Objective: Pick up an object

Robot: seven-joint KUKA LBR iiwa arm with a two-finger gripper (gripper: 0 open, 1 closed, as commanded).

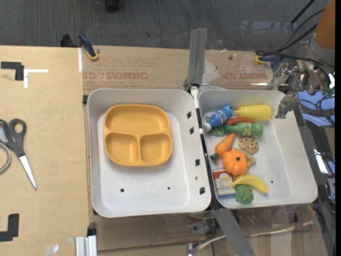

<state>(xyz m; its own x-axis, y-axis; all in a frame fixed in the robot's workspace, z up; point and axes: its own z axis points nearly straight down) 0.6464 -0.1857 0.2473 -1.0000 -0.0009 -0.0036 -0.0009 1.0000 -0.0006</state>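
Oddly, no label reads clearly: mirrored print on the cardboard (133, 74); whether the fingers (286, 106) are spread, I cannot tell.

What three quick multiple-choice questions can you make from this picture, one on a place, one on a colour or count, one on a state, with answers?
1. Where does the divided plate lie?
A. Left bin
B. Right bin
C. On the bench

2. What colour is the pumpkin?
A. Blue
B. Orange
C. White

3. Where is the gripper?
A. Pressed on the plate
B. Beside the scissors
C. Above the right bin's far right corner

Answers:
1. A, it sits alone in the left bin.
2. B, orange among the toys.
3. C, it hangs over the right bin, apart from the toys.
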